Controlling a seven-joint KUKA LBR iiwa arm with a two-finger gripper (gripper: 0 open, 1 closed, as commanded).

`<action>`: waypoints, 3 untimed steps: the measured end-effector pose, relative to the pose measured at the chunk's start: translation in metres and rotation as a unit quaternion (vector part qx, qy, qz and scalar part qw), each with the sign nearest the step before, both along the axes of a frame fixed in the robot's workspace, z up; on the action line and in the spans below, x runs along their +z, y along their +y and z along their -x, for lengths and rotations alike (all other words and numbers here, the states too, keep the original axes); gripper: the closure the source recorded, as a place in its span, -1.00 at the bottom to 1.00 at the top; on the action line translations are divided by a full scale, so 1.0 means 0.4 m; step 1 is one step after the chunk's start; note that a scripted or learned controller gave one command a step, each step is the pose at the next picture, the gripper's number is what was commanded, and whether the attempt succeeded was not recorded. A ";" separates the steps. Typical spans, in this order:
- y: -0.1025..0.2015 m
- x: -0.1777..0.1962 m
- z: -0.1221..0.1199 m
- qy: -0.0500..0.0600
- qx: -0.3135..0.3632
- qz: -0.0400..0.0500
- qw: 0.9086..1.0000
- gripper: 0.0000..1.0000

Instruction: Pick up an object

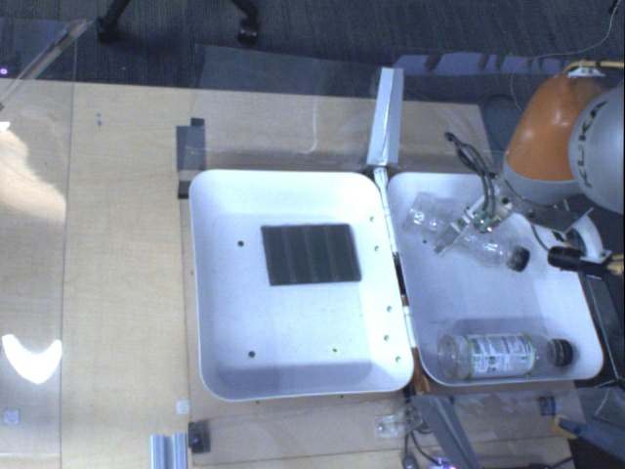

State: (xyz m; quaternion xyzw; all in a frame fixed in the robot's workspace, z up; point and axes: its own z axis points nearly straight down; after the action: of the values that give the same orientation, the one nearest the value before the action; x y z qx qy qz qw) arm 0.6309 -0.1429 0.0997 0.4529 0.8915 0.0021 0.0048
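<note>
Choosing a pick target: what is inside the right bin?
The right bin holds two clear plastic bottles: one labelled lying along its near edge, another toward the far side beneath the gripper. The arm covers the far right corner.

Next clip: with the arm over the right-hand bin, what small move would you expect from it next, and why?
Probably a short descent onto the clear bottle lying in the upper part of the right bin. The gripper sits right over that bottle, but nothing shows it gripped. A second, labelled bottle lies apart near the bin's lower edge, so the upper one looks like the nearer target.
</note>
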 end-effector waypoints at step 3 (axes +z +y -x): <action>0.052 -0.009 -0.022 0.037 -0.133 0.007 0.990 -1.00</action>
State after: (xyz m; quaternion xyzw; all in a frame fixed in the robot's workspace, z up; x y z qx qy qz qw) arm 0.6398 -0.1221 0.0962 0.5675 0.8227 -0.0219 -0.0250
